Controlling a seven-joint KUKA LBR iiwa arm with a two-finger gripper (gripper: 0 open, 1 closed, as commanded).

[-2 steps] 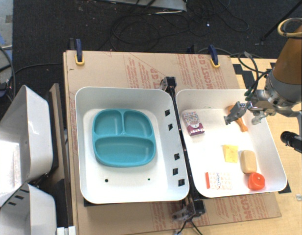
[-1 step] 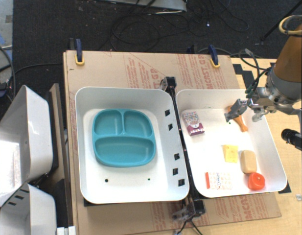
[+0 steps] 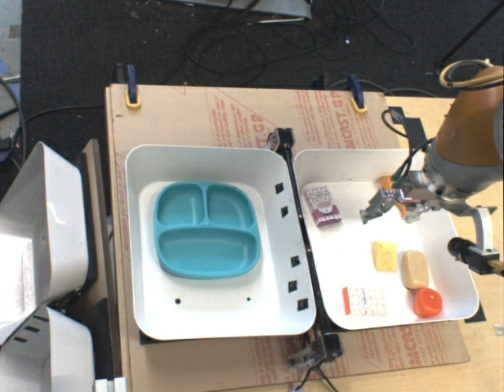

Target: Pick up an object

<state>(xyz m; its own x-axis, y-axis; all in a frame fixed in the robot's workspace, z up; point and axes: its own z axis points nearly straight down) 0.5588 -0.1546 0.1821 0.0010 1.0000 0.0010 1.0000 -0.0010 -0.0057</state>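
The pincer hangs over the upper part of the right bin; how far apart it stands cannot be told, and nothing shows in its hold, so I judge the pick not yet done, with the whole descent, closing and lift left. Five candidate things lie in that bin: one purple packet to its left, one yellow block just below it, one tan block beside that, one orange ball further down, and one white card down-left. Farther left, the left bin holds one teal divided plate.
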